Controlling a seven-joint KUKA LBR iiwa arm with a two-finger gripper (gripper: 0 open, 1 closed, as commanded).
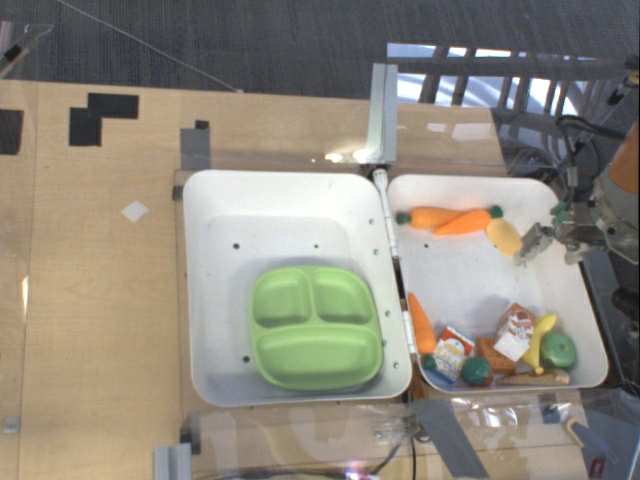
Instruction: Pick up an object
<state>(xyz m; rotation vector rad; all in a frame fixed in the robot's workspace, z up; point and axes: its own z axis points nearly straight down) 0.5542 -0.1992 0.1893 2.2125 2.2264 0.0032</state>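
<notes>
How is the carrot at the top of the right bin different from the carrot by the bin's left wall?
The top carrot lies sideways across the bin; the wall carrot runs up and down along the wall. The top carrot touches a second carrot; the wall carrot lies beside a small box. Both are orange.

A robotics lab: a pale wooden surface (90,298) with black marker squares (100,116) at ten o'clock, metal brackets (383,108), dark carpet (250,18).

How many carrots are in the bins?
3, all in the right bin: two carrots touching at its top, one against its left wall. More may hide in the bottom pile.
</notes>
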